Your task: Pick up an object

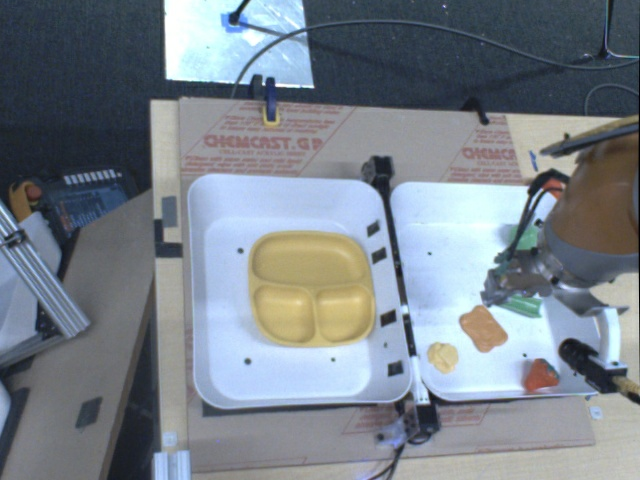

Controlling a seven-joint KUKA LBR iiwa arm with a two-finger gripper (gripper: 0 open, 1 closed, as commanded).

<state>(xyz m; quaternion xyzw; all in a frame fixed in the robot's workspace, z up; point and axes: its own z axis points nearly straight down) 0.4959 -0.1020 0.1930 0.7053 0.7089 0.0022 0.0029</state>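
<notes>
Camera view, tool (503,290) over green object (521,304)

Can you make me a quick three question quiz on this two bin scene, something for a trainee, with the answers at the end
1. True or false: the yellow divided tray lies in the left bin.
2. Multiple choice: which item lies nearest the front right corner of the right bin? A) the orange toast-like piece B) the red strawberry-like piece C) the small pale yellow piece
3. Fill in: the gripper hovers beside a ____ coloured item in the right bin.

Key: 1 true; 2 B; 3 green.
</notes>
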